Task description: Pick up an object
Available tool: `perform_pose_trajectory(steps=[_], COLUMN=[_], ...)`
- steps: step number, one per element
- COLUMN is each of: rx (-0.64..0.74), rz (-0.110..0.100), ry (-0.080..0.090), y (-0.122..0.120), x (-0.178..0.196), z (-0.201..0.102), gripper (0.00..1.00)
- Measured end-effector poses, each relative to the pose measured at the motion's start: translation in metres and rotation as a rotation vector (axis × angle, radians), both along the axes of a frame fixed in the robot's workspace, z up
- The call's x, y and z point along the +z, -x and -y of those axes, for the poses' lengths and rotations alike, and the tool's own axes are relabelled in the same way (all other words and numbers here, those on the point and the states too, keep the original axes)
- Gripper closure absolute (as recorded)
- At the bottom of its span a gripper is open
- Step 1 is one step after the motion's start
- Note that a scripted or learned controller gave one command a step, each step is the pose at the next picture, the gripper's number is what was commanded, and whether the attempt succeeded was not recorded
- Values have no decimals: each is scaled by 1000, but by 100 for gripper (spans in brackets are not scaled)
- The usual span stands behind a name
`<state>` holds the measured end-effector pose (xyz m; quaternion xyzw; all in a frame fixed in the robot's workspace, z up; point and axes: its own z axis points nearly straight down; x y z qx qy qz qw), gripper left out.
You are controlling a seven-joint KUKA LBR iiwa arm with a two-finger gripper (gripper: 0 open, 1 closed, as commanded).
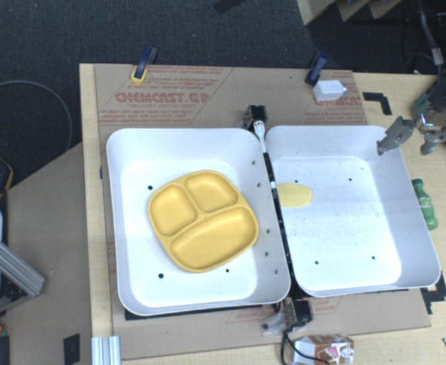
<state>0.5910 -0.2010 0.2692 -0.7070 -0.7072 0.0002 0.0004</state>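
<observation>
A yellow divided plate (202, 220) with three compartments lies in the left bin (131, 154). A small pale yellow oval piece (294, 195) rests on the floor of the right bin (374, 257), close to its left wall. My gripper (412, 137) hangs over the far right corner of the right bin, well away from both yellow things. It is open, one grey finger (394, 137) pointing left over the bin's rim, and nothing sits between the fingers.
A green object (425, 203) lies on the bench just outside the right bin's right wall. Blue clamps (142, 65) and a white block (329, 90) sit at the board's far edge. Cables and a small packet (330, 350) lie at the front edge.
</observation>
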Motion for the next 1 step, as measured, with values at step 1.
perform_pose_trajectory(steps=[1], rx=[5], rz=[13], ry=[3], y=[19], x=[190], z=[-76], gripper=[0])
